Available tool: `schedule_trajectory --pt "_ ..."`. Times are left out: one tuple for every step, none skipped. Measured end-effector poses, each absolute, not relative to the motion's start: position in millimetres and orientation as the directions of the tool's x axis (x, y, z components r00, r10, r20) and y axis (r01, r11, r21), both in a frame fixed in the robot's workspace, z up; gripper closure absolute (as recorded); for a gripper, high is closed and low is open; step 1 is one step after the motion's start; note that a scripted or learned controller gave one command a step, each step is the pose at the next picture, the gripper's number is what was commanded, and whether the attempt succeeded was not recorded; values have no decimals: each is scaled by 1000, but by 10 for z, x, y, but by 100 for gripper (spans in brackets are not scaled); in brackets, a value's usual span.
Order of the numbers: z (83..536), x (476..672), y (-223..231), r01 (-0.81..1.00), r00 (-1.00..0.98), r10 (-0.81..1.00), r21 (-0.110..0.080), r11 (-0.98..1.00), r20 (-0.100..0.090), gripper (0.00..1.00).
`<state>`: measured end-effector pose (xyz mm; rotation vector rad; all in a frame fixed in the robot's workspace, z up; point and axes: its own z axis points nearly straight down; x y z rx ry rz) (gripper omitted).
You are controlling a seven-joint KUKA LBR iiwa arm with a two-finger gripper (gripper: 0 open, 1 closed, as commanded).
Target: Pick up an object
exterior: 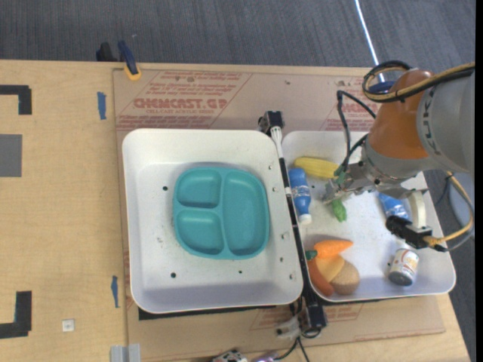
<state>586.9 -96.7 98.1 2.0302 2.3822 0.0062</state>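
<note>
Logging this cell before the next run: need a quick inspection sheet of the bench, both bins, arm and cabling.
Surface: wooden bench with a cardboard sheet under two white bins.
Job's things: right bin holds a yellow banana, blue bottle, green piece, carrot, tan round item, small can.
Clutter: left bin holds a teal divided plate.
Grippers: gripper low over the right bin by the green piece; jaws' state unclear.
Cables: black cables loop at the wrist.
Surroundings: grey carpet, blue tape marks.
</note>
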Motion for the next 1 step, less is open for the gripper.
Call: schedule_trajectory --pt "2280 5252 -493 999 -44 999 1 44 0 100"
